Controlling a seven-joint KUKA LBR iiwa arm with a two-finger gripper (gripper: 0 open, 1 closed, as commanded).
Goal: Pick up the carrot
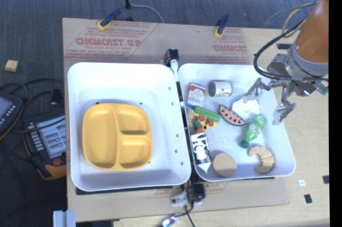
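Looking down at the desk (107, 39), we see two white bins side by side. The left bin (160, 81) holds a yellow divided plate (116, 135). The right bin (283, 151) is cluttered with toy food. The carrot (206, 114), with its green top, lies near that bin's left wall, just left of the watermelon slice (231, 115) and below a small carton (195, 95). Further right sit a can (219, 88), a green bottle (252, 131), a croissant (262, 157) and a round bread piece (224, 164). Our gripper (270, 96) hangs over the bin's upper right part, well apart from the carrot, its fingers (254, 89) spread wide and grasping nothing.
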